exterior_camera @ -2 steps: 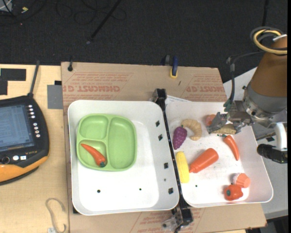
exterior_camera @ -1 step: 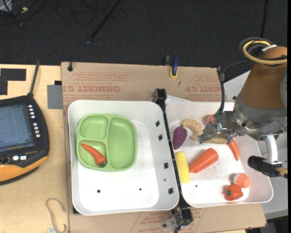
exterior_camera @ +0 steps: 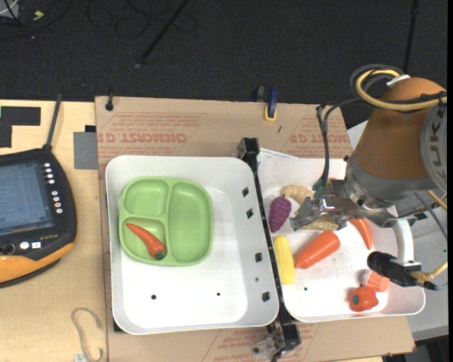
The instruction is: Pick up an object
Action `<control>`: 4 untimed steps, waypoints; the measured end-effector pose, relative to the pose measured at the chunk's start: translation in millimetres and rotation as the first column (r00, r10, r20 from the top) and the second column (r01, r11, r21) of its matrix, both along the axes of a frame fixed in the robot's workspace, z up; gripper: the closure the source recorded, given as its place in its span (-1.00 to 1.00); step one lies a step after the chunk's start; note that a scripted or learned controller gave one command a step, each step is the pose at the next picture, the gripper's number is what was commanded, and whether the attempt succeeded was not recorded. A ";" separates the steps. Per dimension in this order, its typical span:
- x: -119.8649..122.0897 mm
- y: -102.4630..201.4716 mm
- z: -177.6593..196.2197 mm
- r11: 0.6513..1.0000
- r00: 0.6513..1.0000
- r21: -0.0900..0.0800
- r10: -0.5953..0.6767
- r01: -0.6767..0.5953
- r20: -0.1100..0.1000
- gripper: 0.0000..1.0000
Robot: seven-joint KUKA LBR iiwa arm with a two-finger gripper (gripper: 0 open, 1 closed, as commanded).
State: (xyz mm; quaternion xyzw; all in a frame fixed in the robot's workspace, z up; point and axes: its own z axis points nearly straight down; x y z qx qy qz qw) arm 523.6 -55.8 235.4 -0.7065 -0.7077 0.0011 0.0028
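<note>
My gripper (exterior_camera: pixel 315 214) hangs low over the right bin (exterior_camera: pixel 408 304), under the grey and orange wrist. It sits just above the top end of an orange carrot (exterior_camera: pixel 317 250) and to the right of a purple eggplant (exterior_camera: pixel 278 213). A beige toy (exterior_camera: pixel 296 193) lies just behind it. A yellow corn cob (exterior_camera: pixel 284 259) lies along the bin's left wall. A thin orange-red pepper (exterior_camera: pixel 363 232) shows to the gripper's right, partly hidden by the arm. A red fruit (exterior_camera: pixel 363 299) and a small orange piece (exterior_camera: pixel 377 281) rest near the front right corner.
The left bin (exterior_camera: pixel 181 311) holds a green divided plate (exterior_camera: pixel 190 217) with a red chili (exterior_camera: pixel 146 239) in its front left compartment. A black divider rail (exterior_camera: pixel 260 232) separates the bins. A control pendant (exterior_camera: pixel 23 213) lies on the bench at far left.
</note>
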 end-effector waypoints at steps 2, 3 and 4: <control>-43.2 76.9 -5.4 1.000 1.000 -0.001 -0.001 0.001 -0.002 1.00; -36.6 80.6 -7.0 1.000 1.000 -0.002 -0.001 0.001 0.001 1.00; -38.4 87.7 1.4 1.000 1.000 -0.002 -0.001 0.001 0.002 1.00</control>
